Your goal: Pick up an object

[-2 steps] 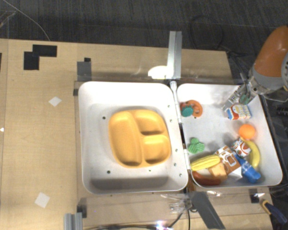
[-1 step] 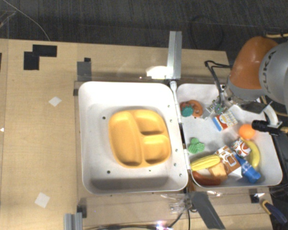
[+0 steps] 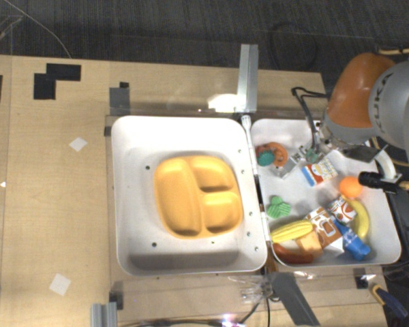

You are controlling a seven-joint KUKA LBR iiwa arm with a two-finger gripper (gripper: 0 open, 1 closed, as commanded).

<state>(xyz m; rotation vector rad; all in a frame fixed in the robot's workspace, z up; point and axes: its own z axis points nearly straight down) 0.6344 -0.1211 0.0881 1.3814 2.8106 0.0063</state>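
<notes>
The gripper (image 3: 312, 150) hovers over the right bin (image 3: 394, 251) just beside a small red-and-white packet (image 3: 315, 173) that looks light and slightly crushable, best pinched across its narrow width; whether the gripper is open I cannot tell.

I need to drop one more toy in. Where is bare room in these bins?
Left white bin: bare floor rings the yellow divided tray, widest on its left. Right white bin: crowded along the front; a small bare patch sits between the green toy and the orange ball.
</notes>
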